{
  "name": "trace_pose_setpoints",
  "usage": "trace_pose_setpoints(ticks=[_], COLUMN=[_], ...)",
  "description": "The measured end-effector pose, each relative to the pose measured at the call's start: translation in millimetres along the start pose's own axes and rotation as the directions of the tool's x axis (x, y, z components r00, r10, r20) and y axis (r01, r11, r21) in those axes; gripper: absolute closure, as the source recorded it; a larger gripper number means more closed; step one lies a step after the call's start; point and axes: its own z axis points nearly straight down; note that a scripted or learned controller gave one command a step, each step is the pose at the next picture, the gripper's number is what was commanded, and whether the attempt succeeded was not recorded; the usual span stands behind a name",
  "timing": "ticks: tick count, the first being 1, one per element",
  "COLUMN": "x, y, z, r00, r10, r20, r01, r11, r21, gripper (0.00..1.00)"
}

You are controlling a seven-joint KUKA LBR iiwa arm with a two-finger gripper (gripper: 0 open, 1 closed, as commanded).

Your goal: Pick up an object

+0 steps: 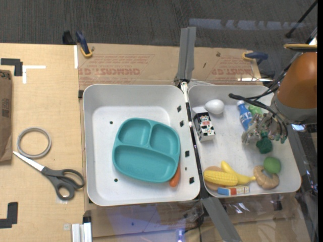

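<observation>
Leftmost, one tape roll (34,142) and one pair of scissors (53,176) lie on the bench; next, the left bin (96,105) holds one teal divided plate (147,150) with one carrot (175,177) against its edge. Further right, the right bin (229,92) holds one cow-print box (204,126), one white egg (215,106), one corn cob (220,176), one banana (235,173) and one green ball (272,165). Rightmost, the gripper (263,130) hovers just above a dark green toy (264,145); whether it is clenched cannot be told. That toy likely handles light, stiff and slightly slippery, best pinched across its middle.
</observation>
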Motion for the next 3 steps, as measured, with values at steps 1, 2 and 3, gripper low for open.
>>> trace_pose_setpoints(ticks=[1, 2, 3], x=[19, 32, -34], y=[-7, 5, 5], z=[1, 1, 0], r00=[0.994, 0.974, 0.972], r10=[0.112, 0.226, 0.235], r20=[-0.001, -0.002, 0.000], r01=[-0.112, -0.226, -0.235], r11=[0.994, 0.974, 0.972], r21=[0.000, 0.001, 0.000], gripper=[0.00, 0.00, 0.00])
